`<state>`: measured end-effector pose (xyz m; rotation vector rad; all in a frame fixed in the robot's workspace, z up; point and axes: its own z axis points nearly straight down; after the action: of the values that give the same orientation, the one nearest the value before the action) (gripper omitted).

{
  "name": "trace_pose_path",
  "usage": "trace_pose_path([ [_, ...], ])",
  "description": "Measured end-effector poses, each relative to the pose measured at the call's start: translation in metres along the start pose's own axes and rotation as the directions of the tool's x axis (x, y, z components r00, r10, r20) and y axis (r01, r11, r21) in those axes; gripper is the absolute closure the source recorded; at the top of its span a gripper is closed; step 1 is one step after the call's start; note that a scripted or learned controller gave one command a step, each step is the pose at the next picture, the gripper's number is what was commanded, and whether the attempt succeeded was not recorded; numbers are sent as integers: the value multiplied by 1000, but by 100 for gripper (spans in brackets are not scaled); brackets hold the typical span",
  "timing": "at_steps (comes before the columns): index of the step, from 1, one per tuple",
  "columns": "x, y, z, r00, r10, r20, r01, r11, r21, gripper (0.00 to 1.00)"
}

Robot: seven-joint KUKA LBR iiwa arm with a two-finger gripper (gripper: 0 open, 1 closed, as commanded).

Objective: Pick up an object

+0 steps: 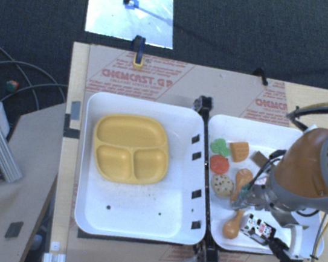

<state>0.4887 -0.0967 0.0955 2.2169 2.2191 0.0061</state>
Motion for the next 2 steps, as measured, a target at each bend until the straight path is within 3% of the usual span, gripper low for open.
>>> trace_pose_path([
  [1, 72, 40, -113, 1000, -12, -2, 12, 1000, -8, 100],
  [2, 67, 36, -107, 1000, -2, -1, 2, 1000, 4, 0],
])
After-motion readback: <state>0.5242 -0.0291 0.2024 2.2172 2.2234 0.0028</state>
